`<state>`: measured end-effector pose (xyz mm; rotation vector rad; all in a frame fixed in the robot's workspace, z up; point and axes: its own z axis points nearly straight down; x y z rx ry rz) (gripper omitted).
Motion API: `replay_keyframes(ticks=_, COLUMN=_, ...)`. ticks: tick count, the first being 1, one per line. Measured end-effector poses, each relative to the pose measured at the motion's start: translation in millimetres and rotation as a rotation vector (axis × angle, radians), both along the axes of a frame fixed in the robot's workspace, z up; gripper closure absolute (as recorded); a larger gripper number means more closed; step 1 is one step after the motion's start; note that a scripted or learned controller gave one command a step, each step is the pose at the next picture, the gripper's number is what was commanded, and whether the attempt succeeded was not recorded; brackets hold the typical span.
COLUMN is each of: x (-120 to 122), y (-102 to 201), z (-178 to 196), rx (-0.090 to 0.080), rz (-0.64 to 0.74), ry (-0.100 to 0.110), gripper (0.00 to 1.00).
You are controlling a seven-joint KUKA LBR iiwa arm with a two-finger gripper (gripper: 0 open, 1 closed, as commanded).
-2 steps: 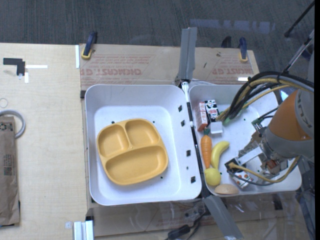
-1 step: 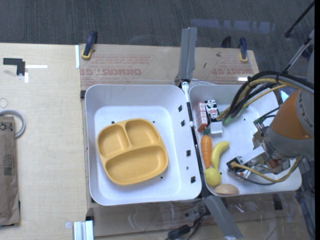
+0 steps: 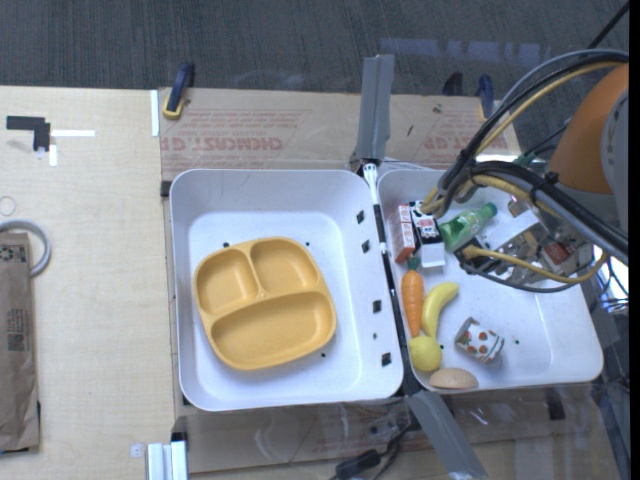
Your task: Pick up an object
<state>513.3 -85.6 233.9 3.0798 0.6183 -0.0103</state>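
Counter (image 3: 80, 218): pale wood, carrying two shallow white bins side by side on a sheet of brown cardboard.

Arm (image 3: 600, 138): grey with an orange band, reaching in from the right over the right bin, draped with black and yellow cables (these hide much of the wrist).

Left bin (image 3: 190, 268): holds one yellow divided plate (image 3: 265, 303), lying flat near the middle.

Right bin (image 3: 570, 358): holds the candidate things for picking. Along its left wall lie a carrot (image 3: 412, 303), a banana (image 3: 438, 306) just beside it, a lemon (image 3: 425, 352) below, and a tan rounded thing (image 3: 453, 377) at the near edge. A small white cup with red spots (image 3: 478, 340) lies tipped, apart from the fruit. Toward the far side are small boxes (image 3: 412, 230) and a green bottle (image 3: 466, 224), close to the cables.

Gripper (image 3: 535, 243): low over the far right part of the right bin; whether it is spread or closed cannot be told, and nothing is seen in its hold.

Step in hand, as a judgement: approach and selection; no thing is lifted yet. The next move calls for settling on one thing, probably the green bottle or the boxes nearest the gripper, then descending squarely over it. The crowding there could spoil the grip.
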Motion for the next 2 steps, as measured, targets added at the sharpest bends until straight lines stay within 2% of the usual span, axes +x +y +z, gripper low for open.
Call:
replay_keyframes(ticks=1, x=61, y=-7, z=31, rx=-0.001, rz=-0.069, ry=0.000, gripper=1.00)
replay_keyframes(ticks=2, x=134, y=-10, z=78, rx=-0.001, rz=-0.085, ry=-0.001, gripper=1.00)
